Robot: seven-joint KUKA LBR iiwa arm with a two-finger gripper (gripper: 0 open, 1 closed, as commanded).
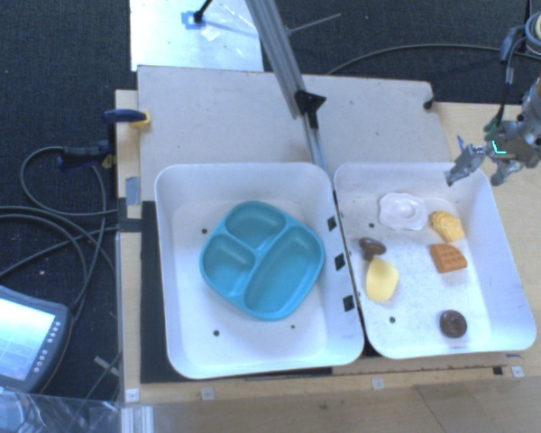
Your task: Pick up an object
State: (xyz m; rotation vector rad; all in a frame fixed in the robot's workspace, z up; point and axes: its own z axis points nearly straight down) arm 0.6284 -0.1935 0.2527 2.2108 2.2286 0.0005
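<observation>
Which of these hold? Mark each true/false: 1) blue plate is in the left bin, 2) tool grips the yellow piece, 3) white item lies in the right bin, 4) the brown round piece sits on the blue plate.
1) True: the blue plate lies in the left bin.
2) False: the tool is above the right bin's far rim, away from the yellow piece.
3) True: the white item lies there.
4) False: the brown round piece is in the right bin.

Both white bins look like smooth, faintly glossy plastic, as does the blue divided plate, while the bench board looks matt and papery, the floor carpet rough.
</observation>
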